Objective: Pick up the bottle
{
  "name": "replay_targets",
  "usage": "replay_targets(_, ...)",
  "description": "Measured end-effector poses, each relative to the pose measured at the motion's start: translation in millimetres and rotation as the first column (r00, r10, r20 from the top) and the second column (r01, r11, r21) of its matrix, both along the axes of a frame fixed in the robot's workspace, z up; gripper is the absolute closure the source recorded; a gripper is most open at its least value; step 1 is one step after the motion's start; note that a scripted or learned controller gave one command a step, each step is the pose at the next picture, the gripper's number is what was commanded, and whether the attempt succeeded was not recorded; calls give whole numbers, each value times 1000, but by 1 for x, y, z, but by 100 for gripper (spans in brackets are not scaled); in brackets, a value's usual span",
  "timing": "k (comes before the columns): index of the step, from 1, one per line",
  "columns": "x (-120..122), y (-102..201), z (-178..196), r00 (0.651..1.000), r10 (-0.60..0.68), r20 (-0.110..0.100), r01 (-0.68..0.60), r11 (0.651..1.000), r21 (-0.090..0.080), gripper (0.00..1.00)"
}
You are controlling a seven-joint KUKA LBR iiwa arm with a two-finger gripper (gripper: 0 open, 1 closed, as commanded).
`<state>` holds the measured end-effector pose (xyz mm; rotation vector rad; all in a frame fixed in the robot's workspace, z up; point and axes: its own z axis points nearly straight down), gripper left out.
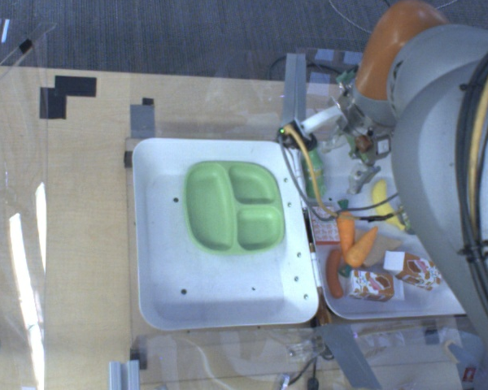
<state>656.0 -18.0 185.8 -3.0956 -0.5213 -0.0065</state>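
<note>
A slim green bottle-like object [313, 179] lies along the left wall of the right bin [439, 303], partly behind cables. My gripper [364, 169] hangs over the upper part of that bin, to the right of the green object and just left of a yellow banana [380, 195]. The big grey arm with its orange band covers the right side of the bin. I see nothing held in the gripper.
The left bin [159, 291] holds a green divided plate [232, 205]. In the right bin lie two orange carrots [354, 238], a red sausage-like piece [333, 273] and two printed snack packs [394, 279]. Cables [297, 149] loop over the wall between the bins.
</note>
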Motion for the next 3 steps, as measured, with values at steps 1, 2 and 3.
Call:
replay_targets(1, 0, -1, 0, 1000, -3, 0, 3, 1000, 0, 0)
replay_targets(2, 0, -1, 0, 1000, -3, 0, 3, 1000, 0, 0)
replay_targets(3, 0, -1, 0, 1000, -3, 0, 3, 1000, 0, 0)
